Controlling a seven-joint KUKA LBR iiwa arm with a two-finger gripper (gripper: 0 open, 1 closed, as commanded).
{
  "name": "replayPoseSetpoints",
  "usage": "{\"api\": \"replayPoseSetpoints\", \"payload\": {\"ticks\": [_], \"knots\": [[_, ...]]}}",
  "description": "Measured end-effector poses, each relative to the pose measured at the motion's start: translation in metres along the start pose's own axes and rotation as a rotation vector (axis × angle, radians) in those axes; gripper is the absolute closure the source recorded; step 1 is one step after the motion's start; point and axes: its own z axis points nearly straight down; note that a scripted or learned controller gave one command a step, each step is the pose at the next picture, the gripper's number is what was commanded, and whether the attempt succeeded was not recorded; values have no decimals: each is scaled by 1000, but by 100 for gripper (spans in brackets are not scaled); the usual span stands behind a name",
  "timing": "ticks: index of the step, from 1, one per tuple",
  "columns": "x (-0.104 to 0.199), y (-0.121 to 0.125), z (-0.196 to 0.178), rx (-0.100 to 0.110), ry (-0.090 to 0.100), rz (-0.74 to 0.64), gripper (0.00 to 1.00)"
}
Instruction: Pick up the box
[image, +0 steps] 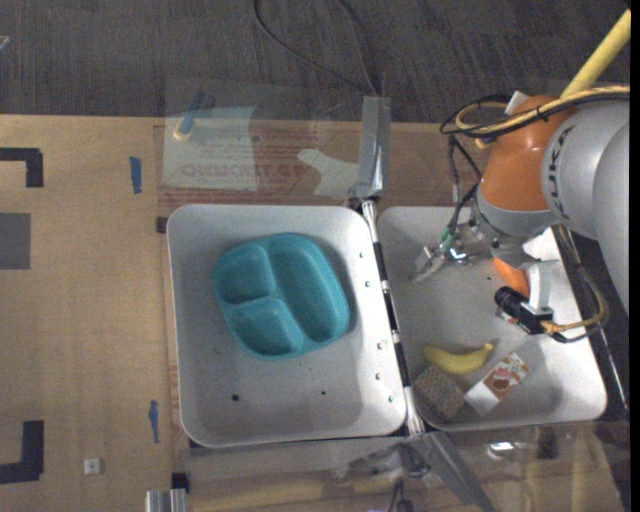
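The box (500, 381) is a small white carton with red-brown print, lying flat near the front of the right bin (575, 400). My gripper (436, 260) hangs over the back-left part of that bin, well behind and to the left of the box and apart from it. Nothing shows between the gripper and the bin floor. The grey arm with its orange band (520, 175) reaches in from the right and covers the bin's back right corner.
A yellow banana (458, 358) lies just left of the box, and a brown textured block (440, 392) sits in front of it. An orange object (507, 273) peeks out under the wrist. The left bin (190, 400) holds a teal divided plate (283, 294).
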Motion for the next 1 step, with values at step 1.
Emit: {"api": "replayPoseSetpoints", "payload": {"ticks": [1], "knots": [[4, -68, 7, -6, -1, 19, 0]]}}
